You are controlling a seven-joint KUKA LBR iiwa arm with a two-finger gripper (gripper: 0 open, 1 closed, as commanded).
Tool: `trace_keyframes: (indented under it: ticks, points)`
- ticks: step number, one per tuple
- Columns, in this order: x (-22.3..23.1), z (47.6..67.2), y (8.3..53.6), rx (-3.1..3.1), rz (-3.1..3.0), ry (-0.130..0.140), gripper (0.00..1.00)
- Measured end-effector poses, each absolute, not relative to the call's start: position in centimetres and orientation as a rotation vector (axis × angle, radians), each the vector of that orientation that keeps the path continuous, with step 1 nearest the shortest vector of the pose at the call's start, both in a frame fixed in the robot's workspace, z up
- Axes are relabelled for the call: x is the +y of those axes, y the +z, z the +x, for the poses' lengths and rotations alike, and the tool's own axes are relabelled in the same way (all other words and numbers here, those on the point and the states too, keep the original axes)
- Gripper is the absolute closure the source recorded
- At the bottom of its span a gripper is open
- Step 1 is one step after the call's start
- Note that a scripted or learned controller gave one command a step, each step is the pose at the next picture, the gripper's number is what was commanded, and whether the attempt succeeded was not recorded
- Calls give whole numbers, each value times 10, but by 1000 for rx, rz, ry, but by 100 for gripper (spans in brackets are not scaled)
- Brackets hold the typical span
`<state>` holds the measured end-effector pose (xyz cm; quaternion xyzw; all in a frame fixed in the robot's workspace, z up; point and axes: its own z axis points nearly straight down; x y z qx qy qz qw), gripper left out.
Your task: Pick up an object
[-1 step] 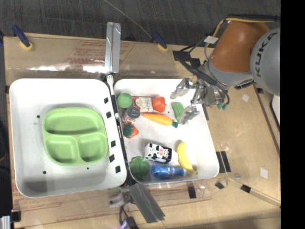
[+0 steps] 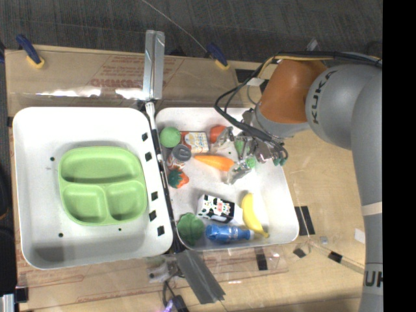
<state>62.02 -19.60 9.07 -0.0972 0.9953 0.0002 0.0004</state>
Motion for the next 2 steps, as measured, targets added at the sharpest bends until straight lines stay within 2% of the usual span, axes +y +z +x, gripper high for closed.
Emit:
trace_keyframes:
  ticks: [1,2]
  points:
    - [-193,621,98,3127,-318,3,100]
    - [-191,622,106,3127,-330,4,100]
